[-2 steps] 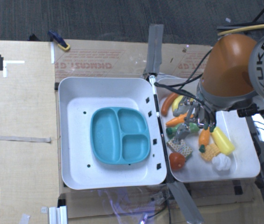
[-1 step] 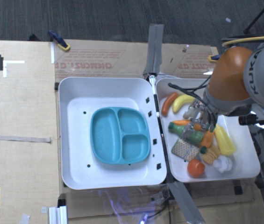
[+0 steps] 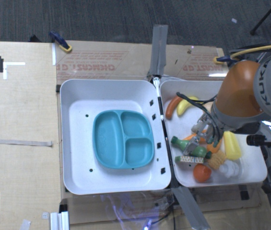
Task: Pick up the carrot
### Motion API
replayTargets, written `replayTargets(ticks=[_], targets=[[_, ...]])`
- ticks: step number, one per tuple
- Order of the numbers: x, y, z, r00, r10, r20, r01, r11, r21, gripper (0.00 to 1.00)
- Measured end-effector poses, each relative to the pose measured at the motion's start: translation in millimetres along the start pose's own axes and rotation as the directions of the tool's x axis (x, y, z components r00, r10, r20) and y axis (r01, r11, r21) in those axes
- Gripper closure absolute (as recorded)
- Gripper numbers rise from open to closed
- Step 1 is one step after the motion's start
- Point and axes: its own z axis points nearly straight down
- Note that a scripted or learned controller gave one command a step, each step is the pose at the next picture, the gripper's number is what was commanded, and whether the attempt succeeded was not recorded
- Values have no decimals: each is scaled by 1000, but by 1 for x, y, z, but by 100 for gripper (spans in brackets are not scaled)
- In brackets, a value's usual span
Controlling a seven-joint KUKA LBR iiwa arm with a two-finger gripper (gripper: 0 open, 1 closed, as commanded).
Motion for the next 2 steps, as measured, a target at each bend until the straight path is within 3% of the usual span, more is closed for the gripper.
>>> replayTargets(ticks=[1, 2], targets=[[5, -9, 0, 957, 291, 0, -291, 957, 0, 0], [44, -44, 0, 822, 569, 1, -569, 822, -2, 0]])
